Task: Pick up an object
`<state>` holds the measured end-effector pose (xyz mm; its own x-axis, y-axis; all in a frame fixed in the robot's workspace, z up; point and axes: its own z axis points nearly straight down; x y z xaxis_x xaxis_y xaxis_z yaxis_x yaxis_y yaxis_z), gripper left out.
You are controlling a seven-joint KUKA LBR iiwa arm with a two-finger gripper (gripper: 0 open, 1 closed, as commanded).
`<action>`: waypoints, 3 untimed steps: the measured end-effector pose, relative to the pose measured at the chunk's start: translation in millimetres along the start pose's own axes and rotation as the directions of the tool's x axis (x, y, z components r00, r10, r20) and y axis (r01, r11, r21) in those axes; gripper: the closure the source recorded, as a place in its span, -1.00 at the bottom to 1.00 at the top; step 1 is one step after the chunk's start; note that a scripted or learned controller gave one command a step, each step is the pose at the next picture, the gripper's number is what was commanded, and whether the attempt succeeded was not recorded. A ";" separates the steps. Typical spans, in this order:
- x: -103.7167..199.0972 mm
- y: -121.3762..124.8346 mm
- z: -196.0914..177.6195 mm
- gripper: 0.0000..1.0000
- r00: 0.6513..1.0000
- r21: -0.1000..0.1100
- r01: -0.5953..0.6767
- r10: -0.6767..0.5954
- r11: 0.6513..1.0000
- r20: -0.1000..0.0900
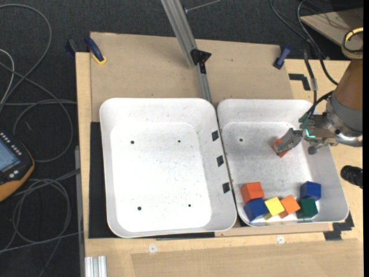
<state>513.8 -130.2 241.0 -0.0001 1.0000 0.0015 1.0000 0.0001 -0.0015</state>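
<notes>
Camera view from above: two shallow white bins are seen side by side on a wooden bench, the left bin (158, 169) and the right bin (323, 169) touching along their inner rims. The arm (351, 100) is seen entering from the right, above the right bin. Its gripper (283, 144) is extended over the middle of that bin, above the bin floor and well apart from the blocks below. A small object with red and grey tones (281, 146) is seen at the fingertips; whether it is a clamped item or part of the fingers themselves cannot be told, nor can it be told whether the gripper is released or clenched.

The blocks are gathered along the near edge of the right bin. An orange block (252, 191) is placed at the left, with a blue block (256, 210) just in front of it. A yellow block (274, 206) is set beside these, touching a smaller orange block (290, 203). Further right, a dark blue block (311, 190) is seen just behind a green block (308, 208).

A grey metal strut (183, 30) is seen running down to the gap between the bins.
</notes>
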 end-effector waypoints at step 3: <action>5.2 -7.7 141.2 -1.00 1.000 0.006 0.000 0.000 1.000 -0.002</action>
<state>505.9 -124.8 99.8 0.0003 1.0000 0.0031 1.0000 -0.0003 -0.0073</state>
